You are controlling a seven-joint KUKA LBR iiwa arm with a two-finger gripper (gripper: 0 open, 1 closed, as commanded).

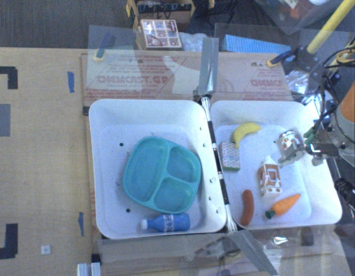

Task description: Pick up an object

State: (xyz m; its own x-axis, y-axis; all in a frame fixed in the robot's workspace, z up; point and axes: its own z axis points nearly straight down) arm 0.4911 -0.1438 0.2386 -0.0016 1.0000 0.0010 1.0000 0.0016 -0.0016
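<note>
A small carton (270,179), white with orange-brown printing on its face, is lying slightly tilted in the middle of the right bin (321,211), its upper end pointing toward the arm. Just above and to the right of it, the gripper (293,152) is hanging over the bin floor, and a small pale, mottled object (287,140) is sitting right at its tip; whether the jaws are spread or pinching that object cannot be told from here. The grey arm (329,145) is reaching in from the right. Below the carton, a carrot (284,204) with a green top is lying at an angle near the bin's front wall, and a reddish-brown sausage (247,206) is lying close by, to the left. A banana (245,132) is curving across the upper left part of the same bin, with a grey-green sponge block (229,156) just beneath it beside the dividing rim. In the left bin (102,154), a teal divided plate (162,173) is resting near the centre, and a blue bottle (164,222) with a white cap is lying on its side along the front wall.
</note>
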